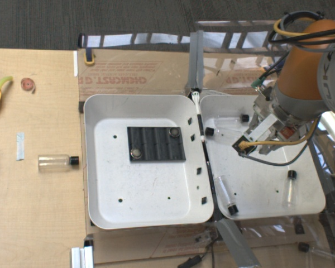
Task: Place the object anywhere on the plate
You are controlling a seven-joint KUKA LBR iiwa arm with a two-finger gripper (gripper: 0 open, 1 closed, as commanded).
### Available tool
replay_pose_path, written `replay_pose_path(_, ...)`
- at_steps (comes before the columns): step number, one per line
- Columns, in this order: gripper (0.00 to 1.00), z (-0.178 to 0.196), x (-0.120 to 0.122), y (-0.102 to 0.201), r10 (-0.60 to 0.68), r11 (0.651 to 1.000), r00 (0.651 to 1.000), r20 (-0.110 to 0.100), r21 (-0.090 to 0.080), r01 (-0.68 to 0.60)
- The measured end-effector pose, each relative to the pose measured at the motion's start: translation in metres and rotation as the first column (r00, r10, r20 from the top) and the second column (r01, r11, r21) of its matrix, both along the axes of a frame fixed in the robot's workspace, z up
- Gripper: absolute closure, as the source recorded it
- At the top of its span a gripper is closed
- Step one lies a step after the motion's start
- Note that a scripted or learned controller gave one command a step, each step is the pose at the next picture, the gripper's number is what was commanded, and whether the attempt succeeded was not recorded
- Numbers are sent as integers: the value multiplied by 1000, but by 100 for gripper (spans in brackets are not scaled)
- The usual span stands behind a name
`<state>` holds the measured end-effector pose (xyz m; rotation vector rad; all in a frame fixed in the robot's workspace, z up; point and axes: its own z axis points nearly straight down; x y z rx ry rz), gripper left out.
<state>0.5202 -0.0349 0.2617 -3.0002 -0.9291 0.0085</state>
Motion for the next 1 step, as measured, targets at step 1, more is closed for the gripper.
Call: replay_pose_path(1, 100, 127, 84, -32, 7, 1000, 1000, 0, -1, -7)
